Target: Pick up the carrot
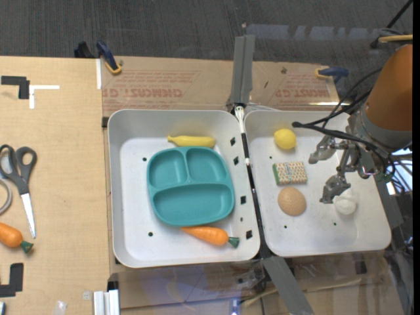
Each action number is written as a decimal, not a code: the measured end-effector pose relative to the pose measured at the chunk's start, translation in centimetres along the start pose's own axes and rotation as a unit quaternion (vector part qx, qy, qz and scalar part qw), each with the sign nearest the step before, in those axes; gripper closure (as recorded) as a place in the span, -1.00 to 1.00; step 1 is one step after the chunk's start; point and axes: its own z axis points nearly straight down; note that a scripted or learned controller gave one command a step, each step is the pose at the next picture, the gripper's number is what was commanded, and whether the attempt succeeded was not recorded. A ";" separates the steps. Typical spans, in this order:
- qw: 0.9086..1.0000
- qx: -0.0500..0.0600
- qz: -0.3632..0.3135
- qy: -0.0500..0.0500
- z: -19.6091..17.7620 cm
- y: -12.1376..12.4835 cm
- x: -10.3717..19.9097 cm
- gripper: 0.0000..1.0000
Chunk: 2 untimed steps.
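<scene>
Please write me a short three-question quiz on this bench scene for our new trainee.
1. True or false: the carrot lies in the left bin, beside the teal tray.
2. Which thing lies nearest the gripper? A) banana B) white ball C) scissors
3. Fill in: the lemon sits in the ___ bin.

Key: 1 true; 2 B; 3 right.
</scene>
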 end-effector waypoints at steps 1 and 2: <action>0.997 0.000 0.073 0.000 8.2 -1.5 -1.0 -1.00; 0.976 0.000 0.218 -0.007 11.7 1.6 -2.8 -1.00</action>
